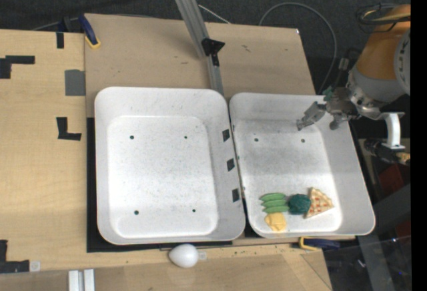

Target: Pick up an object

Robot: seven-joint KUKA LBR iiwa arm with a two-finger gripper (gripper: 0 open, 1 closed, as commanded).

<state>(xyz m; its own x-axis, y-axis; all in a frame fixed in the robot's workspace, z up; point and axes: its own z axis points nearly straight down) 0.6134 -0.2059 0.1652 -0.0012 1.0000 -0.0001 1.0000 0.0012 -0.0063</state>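
A: Scanning left to right: left bin [160, 159], then a white egg [183, 255] on the bench below it.
B: Right bin [347, 169]?
A: Green pod [272, 201], yellow piece [275, 221], dark green lump [299, 203], pizza slice [319, 202] clustered near front. Gripper [321, 116] over back right edge, fingers spread, nothing between them.

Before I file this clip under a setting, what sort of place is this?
Most likely a robotics lab bench for pick-up trials. Two shallow white bins, the left bin and the right bin, sit on a plywood bench, with a robot gripper over the right one and toy food pieces inside it.
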